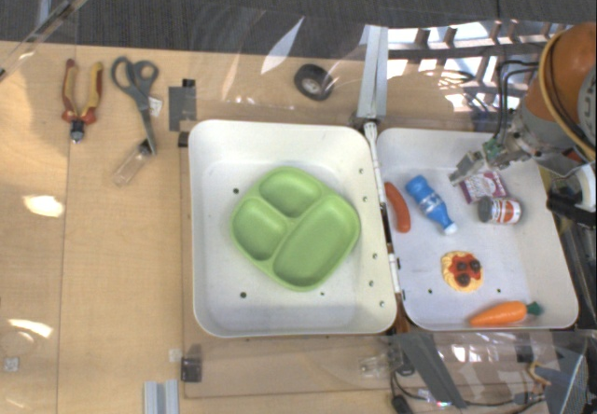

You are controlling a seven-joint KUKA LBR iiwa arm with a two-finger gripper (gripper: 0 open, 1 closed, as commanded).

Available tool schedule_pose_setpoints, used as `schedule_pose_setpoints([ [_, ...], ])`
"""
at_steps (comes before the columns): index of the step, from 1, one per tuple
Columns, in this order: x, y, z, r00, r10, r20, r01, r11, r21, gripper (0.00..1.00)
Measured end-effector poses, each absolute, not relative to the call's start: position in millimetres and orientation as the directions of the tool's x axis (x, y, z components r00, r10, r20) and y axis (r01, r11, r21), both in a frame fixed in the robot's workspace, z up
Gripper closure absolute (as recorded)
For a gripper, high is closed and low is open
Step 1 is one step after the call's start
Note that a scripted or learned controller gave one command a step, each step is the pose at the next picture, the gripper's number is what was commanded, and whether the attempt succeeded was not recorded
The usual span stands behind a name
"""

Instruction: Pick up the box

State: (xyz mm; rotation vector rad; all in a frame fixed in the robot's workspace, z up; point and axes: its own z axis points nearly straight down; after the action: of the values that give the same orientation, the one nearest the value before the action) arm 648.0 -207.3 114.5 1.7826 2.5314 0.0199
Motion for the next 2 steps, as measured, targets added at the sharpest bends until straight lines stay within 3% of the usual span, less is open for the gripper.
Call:
schedule_pose_setpoints([
  [2, 629.4, -206.9, 100.7, -0.454, 0.891, -0.029, 0.89, 0.455, 0.029, 0.0],
])
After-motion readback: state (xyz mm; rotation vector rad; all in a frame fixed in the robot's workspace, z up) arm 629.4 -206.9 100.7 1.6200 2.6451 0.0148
